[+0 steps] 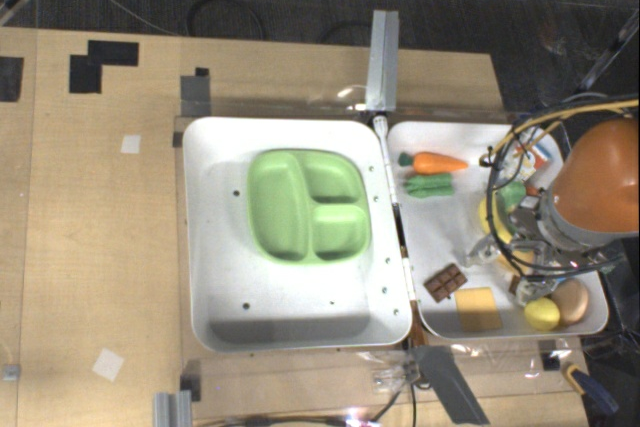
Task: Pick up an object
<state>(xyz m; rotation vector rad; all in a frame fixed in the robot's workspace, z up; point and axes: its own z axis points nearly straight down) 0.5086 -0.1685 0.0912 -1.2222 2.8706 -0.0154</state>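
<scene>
Orange-banded arm [598, 180] over right bin [440, 315], hand state unclear, no legible labels

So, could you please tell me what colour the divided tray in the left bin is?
Light green; the divided tray shows clearly in the camera view.

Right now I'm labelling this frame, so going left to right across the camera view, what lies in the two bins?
Green divided plate → green pea pod → chocolate piece → yellow block → lemon → brown egg-shaped piece.
</scene>
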